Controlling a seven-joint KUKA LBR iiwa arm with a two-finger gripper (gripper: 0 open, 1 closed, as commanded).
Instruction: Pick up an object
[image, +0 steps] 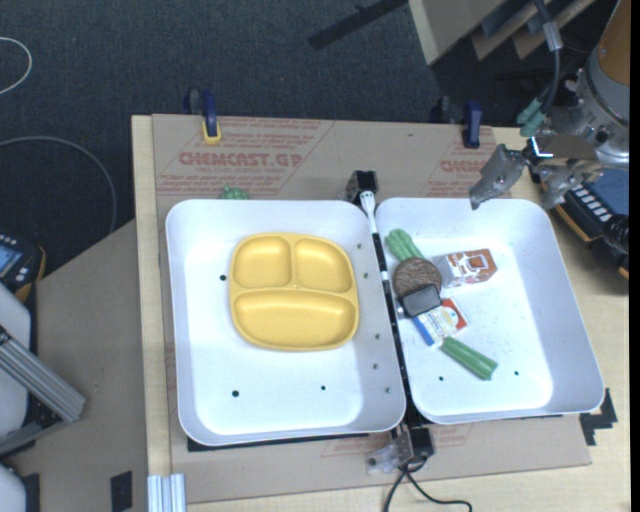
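Here, taking the black hinge strip (385, 290) between the two shallow white bins as landmark, a yellow three-compartment plastic plate (294, 291) lies to its left. Just right of it huddle a green plastic stick (468, 356), a brown round puck (416, 272) and a red-and-white packet (470, 266). The grey end effector (495, 178) hovers farther right, above the far rim; whether it is open or closed I cannot tell, so it should descend squarely over the outlying green stick.

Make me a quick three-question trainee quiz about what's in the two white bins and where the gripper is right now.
1. True or false: the yellow divided tray lies in the right bin.
2. Over which bin's far edge is the gripper?
A. left
B. right
3. Fill in: the brown round object lies near the right bin's ____ wall.

Key: 1 false, it lies in the left bin; 2 B; 3 left.
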